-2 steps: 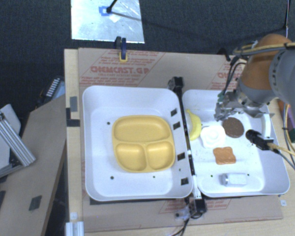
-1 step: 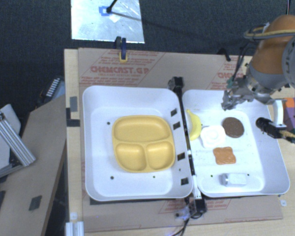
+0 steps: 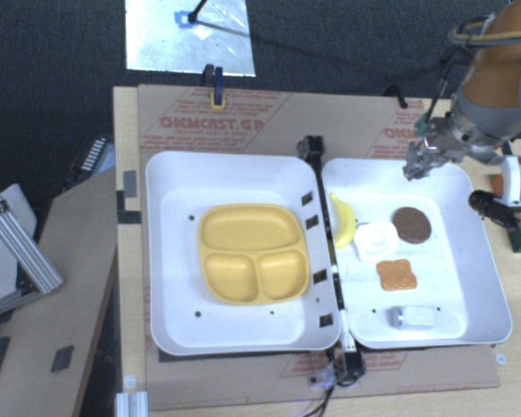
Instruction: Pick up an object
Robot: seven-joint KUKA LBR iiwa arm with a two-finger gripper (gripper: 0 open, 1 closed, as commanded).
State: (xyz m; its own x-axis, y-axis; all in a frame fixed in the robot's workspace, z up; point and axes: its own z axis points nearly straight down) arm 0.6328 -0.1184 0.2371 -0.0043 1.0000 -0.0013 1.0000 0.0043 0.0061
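Camera view: the right bin point(image 3: 482, 268) holds the loose pickable things, a banana point(image 3: 343, 218), white cup point(image 3: 375, 239), brown disc point(image 3: 412, 224), orange piece point(image 3: 396, 274) and pale block point(image 3: 413, 317); the yellow tray point(image 3: 250, 253) fills the left bin point(image 3: 169, 233); the tool point(image 3: 417, 165) hangs over the right bin's far rim, touching nothing; whether it is parted I cannot tell.

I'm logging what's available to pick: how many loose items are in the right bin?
5: a banana by the divider, a white round piece beside it, a brown disc, an orange toast-like piece, and a pale block nearest the front.
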